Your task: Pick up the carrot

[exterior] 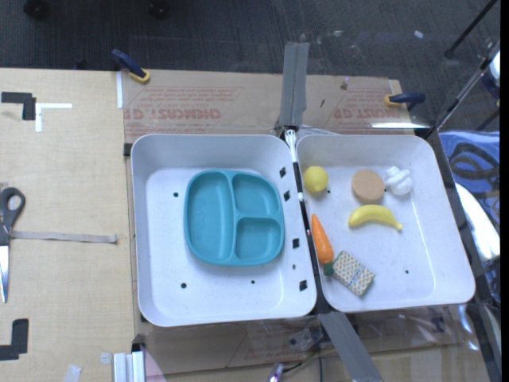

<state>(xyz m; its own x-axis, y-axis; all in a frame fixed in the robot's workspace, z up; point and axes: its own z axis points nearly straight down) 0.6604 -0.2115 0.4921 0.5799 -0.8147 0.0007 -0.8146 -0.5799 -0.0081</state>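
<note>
- So we've got the two white bins side by side on the tabletop, left bin and right bin, touching along the middle seam.
- The carrot is in the right bin, lying flat right against its left wall, just by that seam. It runs roughly lengthwise along the wall, orange body toward the far side and the little green end toward the near side.
- The green end is pretty much touching a small patterned packet, which sits tilted just to the right of the carrot's near end.
- Just beyond the carrot's far tip there's a lemon, close but apart as far as we can see.
- A banana lies to the carrot's right, near the middle of the bin, with clear floor between the two.
- Further back there's a round tan disc-shaped thing with a small white lumpy object just beside it. We honestly can't tell what either one is.
- The left bin holds a teal divided plate, sitting about in the middle.
- Off to the left on the tabletop we can see a pair of scissors, well away from the bins.
- Cardboard lies under the far side of the bins, with a clamp on its left corner.
- Tool: we can't tell whether it's open or closed. Nothing is gripping the carrot, and it's resting on the bin floor.
</note>
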